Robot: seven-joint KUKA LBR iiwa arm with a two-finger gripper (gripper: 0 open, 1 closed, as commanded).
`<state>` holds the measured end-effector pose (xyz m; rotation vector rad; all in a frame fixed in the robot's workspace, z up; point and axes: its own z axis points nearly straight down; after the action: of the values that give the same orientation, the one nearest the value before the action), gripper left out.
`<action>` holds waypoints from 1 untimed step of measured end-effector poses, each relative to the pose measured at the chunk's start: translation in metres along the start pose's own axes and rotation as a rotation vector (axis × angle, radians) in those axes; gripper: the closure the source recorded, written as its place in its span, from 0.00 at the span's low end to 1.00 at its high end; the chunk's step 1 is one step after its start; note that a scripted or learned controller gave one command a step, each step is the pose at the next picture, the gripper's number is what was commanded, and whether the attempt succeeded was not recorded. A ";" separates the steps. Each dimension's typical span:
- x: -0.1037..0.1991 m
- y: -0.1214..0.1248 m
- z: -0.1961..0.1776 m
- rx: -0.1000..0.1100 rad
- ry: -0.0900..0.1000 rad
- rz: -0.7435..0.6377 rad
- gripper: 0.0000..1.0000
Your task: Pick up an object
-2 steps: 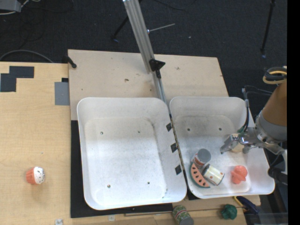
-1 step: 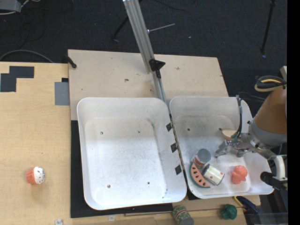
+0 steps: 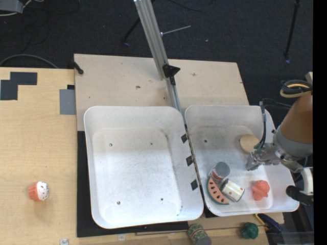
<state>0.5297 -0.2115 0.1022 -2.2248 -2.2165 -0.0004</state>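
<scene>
Orange-red lumpy object (image 3: 261, 189) lies near the right bin's (image 3: 232, 112) front corner.

Bench board (image 3: 127, 80), pale wood, on dark floor (image 3: 230, 29). Aluminium strut (image 3: 153, 34) slants up behind it. Left of board: light wood panel (image 3: 30, 137). Cables, possibly, on floor beyond.

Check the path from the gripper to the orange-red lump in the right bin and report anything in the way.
Nothing visible blocks it. The gripper hangs over the right bin, and the orange-red lump lies just nearer the camera on bare floor. The small white block sits off to the side.
</scene>
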 end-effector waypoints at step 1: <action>0.007 0.006 -0.058 -0.004 -0.002 -0.006 1.00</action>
<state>0.5360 -0.2050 0.1606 -2.2207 -2.2261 -0.0029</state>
